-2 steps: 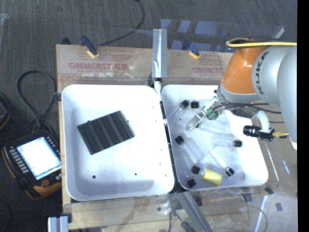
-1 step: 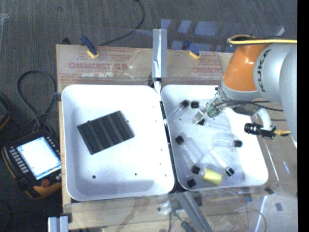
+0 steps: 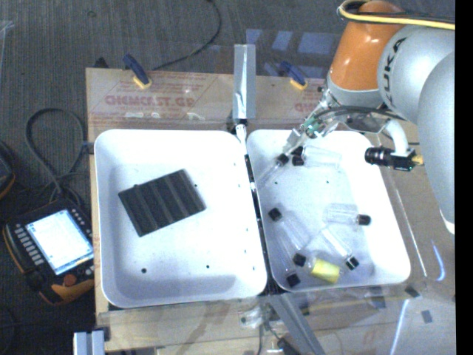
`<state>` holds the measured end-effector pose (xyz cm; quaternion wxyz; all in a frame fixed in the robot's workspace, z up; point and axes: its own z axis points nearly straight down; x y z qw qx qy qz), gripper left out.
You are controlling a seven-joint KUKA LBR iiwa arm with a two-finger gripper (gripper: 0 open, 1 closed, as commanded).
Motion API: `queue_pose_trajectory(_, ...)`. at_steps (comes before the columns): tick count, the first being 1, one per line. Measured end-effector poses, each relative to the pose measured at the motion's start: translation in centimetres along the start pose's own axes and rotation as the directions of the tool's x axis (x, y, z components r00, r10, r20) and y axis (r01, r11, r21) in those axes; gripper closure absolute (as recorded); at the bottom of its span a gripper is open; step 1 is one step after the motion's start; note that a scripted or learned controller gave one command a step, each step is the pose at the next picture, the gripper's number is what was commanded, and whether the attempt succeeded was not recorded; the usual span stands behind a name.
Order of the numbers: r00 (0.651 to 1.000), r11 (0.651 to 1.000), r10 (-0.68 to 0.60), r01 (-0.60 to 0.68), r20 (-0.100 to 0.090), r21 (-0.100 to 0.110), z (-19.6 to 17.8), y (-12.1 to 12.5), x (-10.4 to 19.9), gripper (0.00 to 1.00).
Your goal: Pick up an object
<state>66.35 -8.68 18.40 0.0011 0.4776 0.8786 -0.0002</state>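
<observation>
A wooden table (image 3: pixel 170 95) stands on dark ribbed flooring, with a lit tablet (image 3: pixel 55 241) and loose cables at its left. Two blue clamps (image 3: pixel 137 69) grip its far edge. Two shallow white bins sit side by side: the left bin (image 3: pixel 111 272) carries one flat, ridged black pad (image 3: pixel 162 201); the right bin (image 3: pixel 395 261) carries several clear plastic vials (image 3: pixel 346 214) with black caps and one yellow piece (image 3: pixel 324 271) near its front. The end effector (image 3: pixel 294 154) hangs over the right bin's far left corner; whether it is clenched I cannot tell.
</observation>
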Motion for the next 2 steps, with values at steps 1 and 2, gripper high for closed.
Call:
queue_pose_trajectory(1, 1.000, 1.000, -0.001, 0.001, 0.003, 0.000, -0.9, 0.0, 0.0, 1.00)
queue_pose_trajectory(2, 1.000, 1.000, 0.019, -0.019, -0.001, 0.000, -2.9, 2.9, 4.2, 1.00)
